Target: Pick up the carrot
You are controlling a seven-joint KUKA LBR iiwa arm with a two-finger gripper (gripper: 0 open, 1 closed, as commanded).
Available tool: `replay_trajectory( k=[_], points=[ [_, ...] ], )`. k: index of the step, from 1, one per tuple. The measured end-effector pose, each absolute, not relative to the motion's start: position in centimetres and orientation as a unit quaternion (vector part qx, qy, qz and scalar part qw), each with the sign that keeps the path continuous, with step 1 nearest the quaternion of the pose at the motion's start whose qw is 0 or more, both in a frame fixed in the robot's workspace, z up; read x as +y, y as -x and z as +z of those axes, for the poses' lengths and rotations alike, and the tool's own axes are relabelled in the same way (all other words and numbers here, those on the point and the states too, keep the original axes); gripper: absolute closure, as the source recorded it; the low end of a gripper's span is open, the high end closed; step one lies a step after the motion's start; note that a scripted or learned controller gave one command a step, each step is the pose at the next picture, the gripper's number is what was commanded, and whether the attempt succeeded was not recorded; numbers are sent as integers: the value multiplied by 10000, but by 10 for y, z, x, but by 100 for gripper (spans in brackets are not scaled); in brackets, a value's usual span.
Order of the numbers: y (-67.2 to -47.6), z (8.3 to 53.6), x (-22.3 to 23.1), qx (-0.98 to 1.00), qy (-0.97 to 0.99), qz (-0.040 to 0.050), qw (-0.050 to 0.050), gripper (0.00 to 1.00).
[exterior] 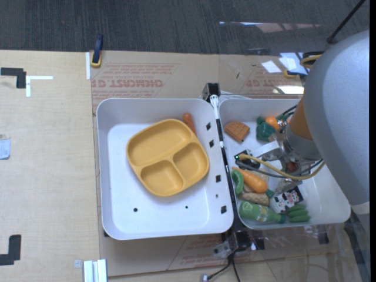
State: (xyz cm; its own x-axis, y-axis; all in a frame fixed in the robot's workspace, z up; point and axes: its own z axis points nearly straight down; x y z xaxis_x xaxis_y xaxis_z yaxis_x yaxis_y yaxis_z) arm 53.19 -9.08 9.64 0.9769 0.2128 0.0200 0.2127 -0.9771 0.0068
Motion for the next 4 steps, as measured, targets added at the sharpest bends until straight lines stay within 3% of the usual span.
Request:
replay_trajectory(
  k=[1,2,3,4],
  points=[
    [-529,191,-44,1048,-9945,-14,-5,0],
    [-477,191,-12,1412,-9900,-36,-20,0],
    [-478,190,-71,990,-9951,-25,-6,0],
    [-538,91,-102,1022,-9948,-23,-6,0]
  ],
)
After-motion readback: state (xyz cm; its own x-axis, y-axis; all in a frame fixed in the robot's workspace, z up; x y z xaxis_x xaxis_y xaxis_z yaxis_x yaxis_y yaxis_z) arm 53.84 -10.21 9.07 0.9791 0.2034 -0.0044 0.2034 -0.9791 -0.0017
